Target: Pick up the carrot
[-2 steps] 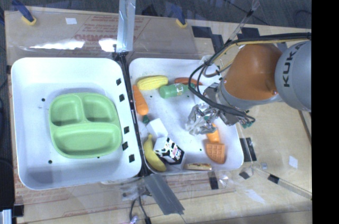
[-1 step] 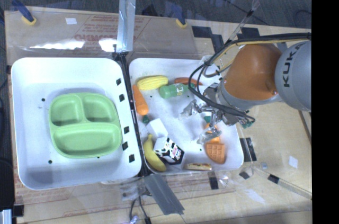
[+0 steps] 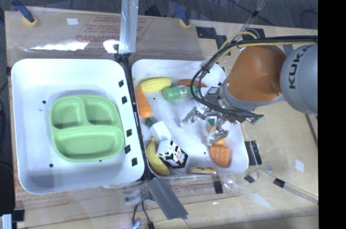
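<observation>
Carrot [image 3: 142,104] by right bin's [image 3: 238,165] left wall, gripper [image 3: 208,120] low mid-bin, finger state unclear.

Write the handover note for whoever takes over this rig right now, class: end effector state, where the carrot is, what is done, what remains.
End effector: low in the right bin, nothing visibly held.
Carrot: lying along that bin's left wall, below the corn cob, apart from the end effector.
Done: no pick yet.
Left: move to the carrot, grasp, lift.

Grey arm [image 3: 303,82] reaching in, wrist bent down
</observation>
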Controlling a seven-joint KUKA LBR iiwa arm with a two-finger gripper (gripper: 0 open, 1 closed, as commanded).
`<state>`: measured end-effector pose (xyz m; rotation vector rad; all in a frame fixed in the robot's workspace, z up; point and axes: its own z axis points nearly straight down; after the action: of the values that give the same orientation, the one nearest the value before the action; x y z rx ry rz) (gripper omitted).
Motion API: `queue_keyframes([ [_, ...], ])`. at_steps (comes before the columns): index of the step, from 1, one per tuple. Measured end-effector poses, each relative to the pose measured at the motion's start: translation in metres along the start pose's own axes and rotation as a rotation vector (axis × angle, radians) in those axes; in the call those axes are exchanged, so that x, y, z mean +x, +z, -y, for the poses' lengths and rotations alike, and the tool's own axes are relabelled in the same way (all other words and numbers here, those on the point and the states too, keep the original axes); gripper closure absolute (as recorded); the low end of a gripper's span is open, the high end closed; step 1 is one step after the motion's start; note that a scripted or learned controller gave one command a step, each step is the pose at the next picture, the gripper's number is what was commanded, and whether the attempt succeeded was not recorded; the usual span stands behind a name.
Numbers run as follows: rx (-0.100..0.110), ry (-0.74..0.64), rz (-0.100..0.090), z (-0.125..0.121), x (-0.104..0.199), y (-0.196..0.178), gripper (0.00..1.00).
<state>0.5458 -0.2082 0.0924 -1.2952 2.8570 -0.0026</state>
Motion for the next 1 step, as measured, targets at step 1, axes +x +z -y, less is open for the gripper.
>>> queue_keyframes([
  [1, -0.006, 0.172, -0.004, -0.0133, 0.0141, 0.0009, 0.00],
])
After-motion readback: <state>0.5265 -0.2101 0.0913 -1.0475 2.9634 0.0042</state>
